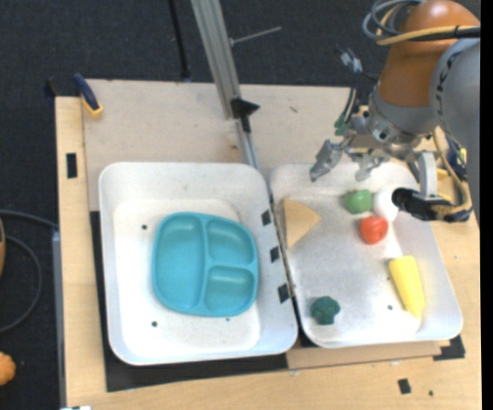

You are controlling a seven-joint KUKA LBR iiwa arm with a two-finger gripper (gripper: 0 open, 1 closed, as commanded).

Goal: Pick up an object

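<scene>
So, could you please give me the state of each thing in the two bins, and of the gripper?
gripper: open, above the right bin's far edge, holding nothing
teal divided tray: flat in the left bin
tan wedge: lying flat
green ball: resting
red ball: resting
yellow corn: lying flat
dark green broccoli: resting

Both bins are white: the left bin holds a turquoise divided tray, and the right bin holds a tan wedge, a light green piece, a red-orange piece, a yellow corn-like piece and a dark green piece. The bench is pale beige. The arm is grey with an orange band. The gripper is grey metal.
</scene>
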